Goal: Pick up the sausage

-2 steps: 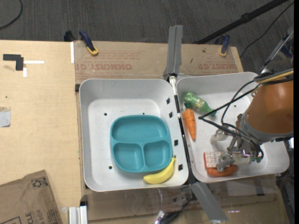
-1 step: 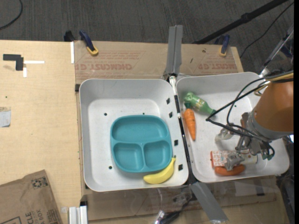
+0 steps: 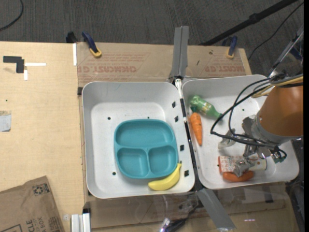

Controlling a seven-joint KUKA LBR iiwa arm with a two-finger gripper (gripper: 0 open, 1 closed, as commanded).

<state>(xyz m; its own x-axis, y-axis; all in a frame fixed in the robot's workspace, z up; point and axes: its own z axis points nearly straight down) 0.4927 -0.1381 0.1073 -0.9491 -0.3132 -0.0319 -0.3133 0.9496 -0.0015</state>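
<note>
The sausage [image 3: 236,177], reddish-orange and curved, lies near the front edge of the right bin [image 3: 212,93]. My gripper [image 3: 243,166] is low in that bin, right over the sausage and touching or nearly touching its top. The grey wrist with its orange band [image 3: 286,111] and looping black cables hides part of the bin's right side. The gripper's metal parts cover the middle of the sausage, so I cannot make out any grasp.
A carrot [image 3: 195,127] and a green toy vegetable [image 3: 203,106] lie along the right bin's left wall. In the left bin [image 3: 96,129] sit a teal divided plate [image 3: 145,146] and a banana [image 3: 165,181] at its front edge.
</note>
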